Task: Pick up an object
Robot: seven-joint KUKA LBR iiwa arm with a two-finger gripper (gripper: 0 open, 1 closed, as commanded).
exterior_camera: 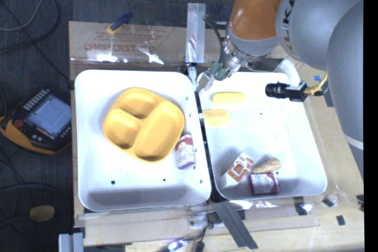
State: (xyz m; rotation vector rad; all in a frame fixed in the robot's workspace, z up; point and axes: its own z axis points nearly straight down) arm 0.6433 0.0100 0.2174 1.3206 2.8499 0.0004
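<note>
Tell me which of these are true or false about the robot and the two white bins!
1. The big yellow bread-shaped thing lies in the left bin. True.
2. The gripper is holding the dark red can. False: the can lies at the near side of the right bin, far from the gripper, which hangs over the far end of the divider between the bins.
3. Two pale yellow pieces lie in the right bin. True.
4. The small bottle with the red label stands in the middle of the right bin. False: it lies in the left bin, beside the bread-shaped thing.
</note>
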